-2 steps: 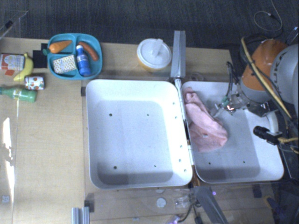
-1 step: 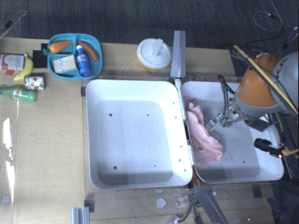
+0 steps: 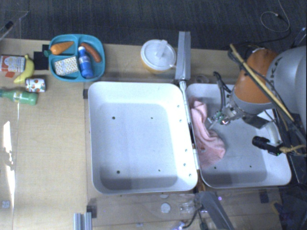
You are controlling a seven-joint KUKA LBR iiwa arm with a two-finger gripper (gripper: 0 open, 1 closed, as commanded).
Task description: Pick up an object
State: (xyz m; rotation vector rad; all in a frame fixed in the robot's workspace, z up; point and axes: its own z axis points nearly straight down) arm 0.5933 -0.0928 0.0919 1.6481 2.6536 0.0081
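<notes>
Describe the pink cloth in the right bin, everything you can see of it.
The pink cloth is a soft, crumpled piece of fabric, pale pink, bunched into folds rather than spread flat. It lies in the right bin, along its left wall, running from the upper left corner down toward the middle of the floor, where it widens into a rumpled heap. The gripper sits right at its upper right edge; whether it touches or grips the cloth cannot be told.

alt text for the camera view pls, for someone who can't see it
A grey robot arm reaches from the right into the right white bin, its gripper just above a crumpled pink cloth lying by the bin's left wall. A second white bin sits alongside on the left; beyond it stand a blue divided tray of toy food and a lidded cup.
</notes>
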